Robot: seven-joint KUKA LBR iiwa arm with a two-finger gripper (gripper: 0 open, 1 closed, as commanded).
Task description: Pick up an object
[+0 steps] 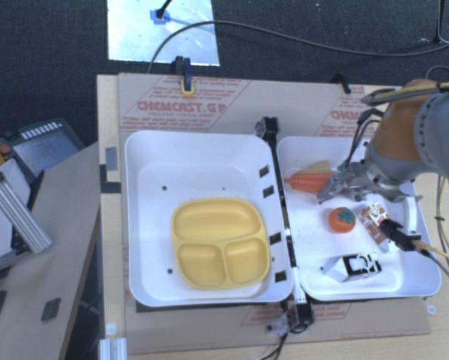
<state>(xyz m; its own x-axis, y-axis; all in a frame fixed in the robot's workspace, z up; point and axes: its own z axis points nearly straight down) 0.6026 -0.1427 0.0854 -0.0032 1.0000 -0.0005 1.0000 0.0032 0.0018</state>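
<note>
Gripper low over the right bin, toward its far-left corner; cannot tell whether spread or clenched, and cannot make out anything gripped. Just beside it, an orange carrot-shaped toy, with the gripper at that toy's right end; touching or barely apart, hard to say which.

Just nearer than the gripper, about mid-bin: a small orange-red ball with a green top. Close beside that on the right, a small brown and white packet; print too small to read. Toward the bin's near edge: a white carton with black markings, lying on its side; lettering not legible.

Behind the gripper, the grey arm with its orange band, extending across the bin's right edge.

Across the black clips at the shared rim, in the left bin: a yellow divided plate of three compartments, flat on the floor, set toward the near-right corner.

Under both bins, a cardboard sheet; reads "CHEMCAST GP" in red at its far-left part; same red print at the far right, partly hidden by the arm. On the sheet's far edge, a yellow and black clamp.
</note>
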